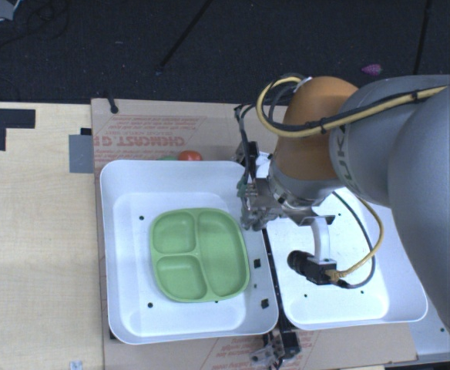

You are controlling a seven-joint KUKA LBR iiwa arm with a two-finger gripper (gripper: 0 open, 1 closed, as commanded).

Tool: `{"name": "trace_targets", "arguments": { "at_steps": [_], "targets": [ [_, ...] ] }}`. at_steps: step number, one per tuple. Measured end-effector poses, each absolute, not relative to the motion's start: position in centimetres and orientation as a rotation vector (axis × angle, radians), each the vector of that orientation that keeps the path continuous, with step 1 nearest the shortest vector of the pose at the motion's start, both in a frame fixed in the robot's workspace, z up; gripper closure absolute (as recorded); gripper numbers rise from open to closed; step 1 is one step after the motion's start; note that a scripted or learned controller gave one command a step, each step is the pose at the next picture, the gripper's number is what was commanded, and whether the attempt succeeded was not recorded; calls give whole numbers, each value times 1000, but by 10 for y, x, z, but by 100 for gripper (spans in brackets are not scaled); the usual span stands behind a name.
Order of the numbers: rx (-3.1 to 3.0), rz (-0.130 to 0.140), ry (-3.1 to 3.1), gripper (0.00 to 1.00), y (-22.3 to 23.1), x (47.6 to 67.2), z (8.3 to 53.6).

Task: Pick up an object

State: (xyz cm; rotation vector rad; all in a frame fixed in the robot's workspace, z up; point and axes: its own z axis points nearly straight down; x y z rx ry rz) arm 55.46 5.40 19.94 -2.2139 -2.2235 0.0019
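Observation:
A light green plate (199, 254) with three compartments lies flat in the left bin (125, 206), towards its right side. My gripper (252, 210) hangs over the divide between the two bins, just past the plate's upper right corner. The orange wrist band and grey arm above it hide most of the gripper. Nothing shows held in it.
The right bin (364, 299) lies partly under the arm; a dark cable connector (311, 267) with a yellow cable hangs over it. A small red-orange object (190, 156) sits on the cardboard behind the left bin's far rim. Bare wooden bench stretches to the left.

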Motion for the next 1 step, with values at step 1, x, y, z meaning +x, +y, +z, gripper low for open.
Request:
{"name": "trace_targets", "arguments": {
  "at_steps": [1],
  "targets": [
    [-2214, 1, -2224, 100, 107, 569, 198]
  ]
}}
